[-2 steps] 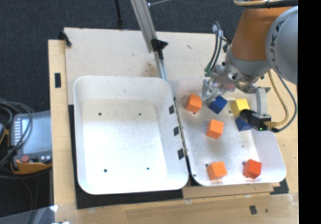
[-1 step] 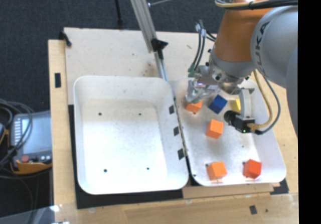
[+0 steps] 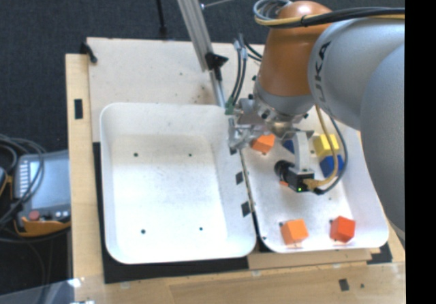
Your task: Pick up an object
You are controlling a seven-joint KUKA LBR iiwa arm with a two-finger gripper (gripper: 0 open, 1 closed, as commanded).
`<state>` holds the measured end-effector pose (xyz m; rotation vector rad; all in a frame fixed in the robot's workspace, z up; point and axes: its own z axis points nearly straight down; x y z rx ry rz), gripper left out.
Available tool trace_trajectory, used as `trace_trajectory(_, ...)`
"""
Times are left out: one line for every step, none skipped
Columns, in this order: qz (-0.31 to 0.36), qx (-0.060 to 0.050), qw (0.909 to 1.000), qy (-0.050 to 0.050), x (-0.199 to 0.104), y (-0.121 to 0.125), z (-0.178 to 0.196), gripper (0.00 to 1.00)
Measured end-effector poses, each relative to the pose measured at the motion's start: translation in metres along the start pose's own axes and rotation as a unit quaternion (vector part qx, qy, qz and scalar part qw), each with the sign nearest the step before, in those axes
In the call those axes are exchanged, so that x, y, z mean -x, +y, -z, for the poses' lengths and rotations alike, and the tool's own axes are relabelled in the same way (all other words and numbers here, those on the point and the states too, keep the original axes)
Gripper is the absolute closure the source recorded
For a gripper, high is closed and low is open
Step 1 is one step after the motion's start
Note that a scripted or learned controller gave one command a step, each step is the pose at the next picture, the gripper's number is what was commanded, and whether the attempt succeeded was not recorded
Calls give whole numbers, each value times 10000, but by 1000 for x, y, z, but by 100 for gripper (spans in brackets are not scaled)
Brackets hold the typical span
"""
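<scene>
My gripper (image 3: 249, 131) hangs low over the far left part of the right bin (image 3: 368, 217), close to the wall between the two bins. An orange block (image 3: 263, 143) shows right under the gripper's body, partly covered by it. Whether it is gripped or just lying beneath I cannot tell. A yellow block (image 3: 324, 142) and a blue block (image 3: 328, 161) lie just to the right, under the arm's cables. Two more blocks rest near the bin's front edge: an orange one (image 3: 294, 231) and a red-orange one (image 3: 343, 229).
The left bin (image 3: 116, 118) stands beside the right one, sharing a middle wall. A slanted metal rail (image 3: 194, 23) rises behind the bins. The arm's big grey and orange wrist (image 3: 300, 57) covers the back of the right bin. A black cable plug (image 3: 294, 178) hangs beside the gripper.
</scene>
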<state>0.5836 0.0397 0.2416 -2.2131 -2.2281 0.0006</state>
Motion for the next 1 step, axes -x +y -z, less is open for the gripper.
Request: trace_trajectory(0,-2,10000,2,-45,-23,-4,100)
